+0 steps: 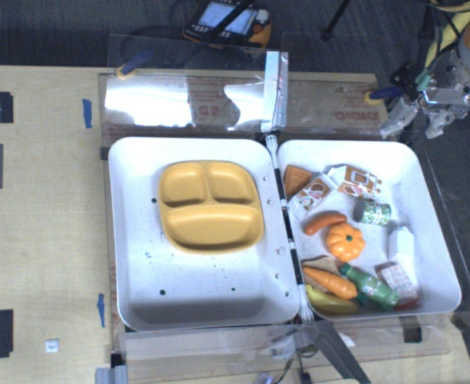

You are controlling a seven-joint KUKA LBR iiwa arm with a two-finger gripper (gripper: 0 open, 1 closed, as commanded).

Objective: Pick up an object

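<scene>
Pincer (421, 117) hangs at top right, above the right bin's (427, 184) far corner, well apart from the toys; can't tell if it's spread or closed. Right bin: pumpkin (346, 242) mid, sausage (324, 220) just beside it, carrot (329, 281) and green bottle (368, 286) near front. Left bin (131, 214) has a yellow tray (211, 206).

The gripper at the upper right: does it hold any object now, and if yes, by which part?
Nothing is held. The gripper hangs above the bench outside the right bin, with nothing between its fingers; the toy foods lie in that bin.
</scene>
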